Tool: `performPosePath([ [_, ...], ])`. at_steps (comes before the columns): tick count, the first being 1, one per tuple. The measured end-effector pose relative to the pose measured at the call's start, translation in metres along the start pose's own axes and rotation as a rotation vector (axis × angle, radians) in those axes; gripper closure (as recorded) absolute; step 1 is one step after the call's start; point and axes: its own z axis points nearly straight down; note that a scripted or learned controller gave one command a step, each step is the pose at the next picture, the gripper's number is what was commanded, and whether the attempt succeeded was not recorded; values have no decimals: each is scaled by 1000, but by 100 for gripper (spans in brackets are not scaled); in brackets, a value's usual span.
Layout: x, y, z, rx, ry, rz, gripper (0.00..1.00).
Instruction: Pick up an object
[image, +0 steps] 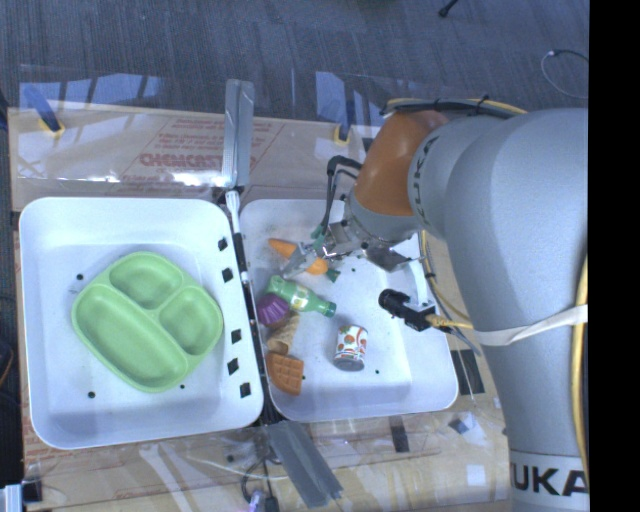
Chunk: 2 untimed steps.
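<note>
We see the gripper (312, 255) low in the right bin (425, 385), over the orange carrot (285, 246).

Its metal fingertips are at the carrot; we cannot tell how far apart they are. Nearby lie a glossy green bottle (299, 297), a small printed can (350, 346) and a ridged waffle (285, 372). A smooth green divided plate (146, 319) sits in the left bin (60, 225).

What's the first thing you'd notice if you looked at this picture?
The huge grey robot arm with its orange band grabs the eye first, reaching in from the right over the right bin. Next is the bright green divided plate, lying alone in the left bin. Then comes the little jumble under the arm: a green bottle, a small can, a waffle and something orange.
</note>
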Motion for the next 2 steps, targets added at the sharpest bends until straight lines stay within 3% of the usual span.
performPosePath([
  [1,0,1,-11,0,0,-3,100],
  [2,63,0,-101,0,0,-11,100],
])
